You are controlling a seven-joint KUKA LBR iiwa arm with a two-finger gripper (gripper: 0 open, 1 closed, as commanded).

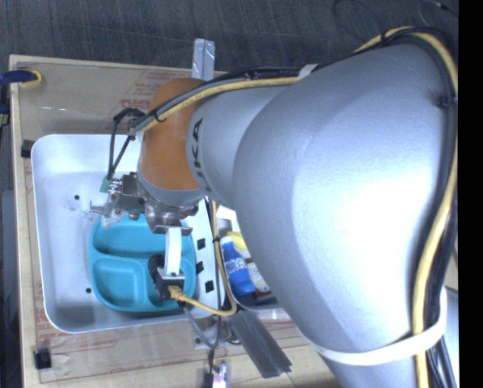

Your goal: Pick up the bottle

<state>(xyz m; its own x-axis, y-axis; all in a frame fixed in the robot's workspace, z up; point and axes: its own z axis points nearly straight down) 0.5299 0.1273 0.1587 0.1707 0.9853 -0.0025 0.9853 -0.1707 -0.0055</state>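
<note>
Jaws: cannot tell whether open or closed. One gripper (112,199) hovering over left bin (51,217), at edge of one blue tray (120,277). One bottle (239,272) lying in right bin (226,218), arm (330,200) partly covering it.

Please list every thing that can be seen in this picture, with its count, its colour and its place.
left bin: one, white, on the bench, on the left of the view
right bin: one, white, beside the left bin, mostly covered by the arm
tray: one, turquoise, with compartments, in the left bin toward its near side
bottle: one, blue with a yellow top, in the right bin close to its left wall, partly under the arm
clamp: one, blue, at the bench's far left corner
bench: one, pale brown, under both bins
arm: one, grey with an orange band, reaching in from the right
gripper: one, dark metal, over the left bin at the tray's far edge
</note>
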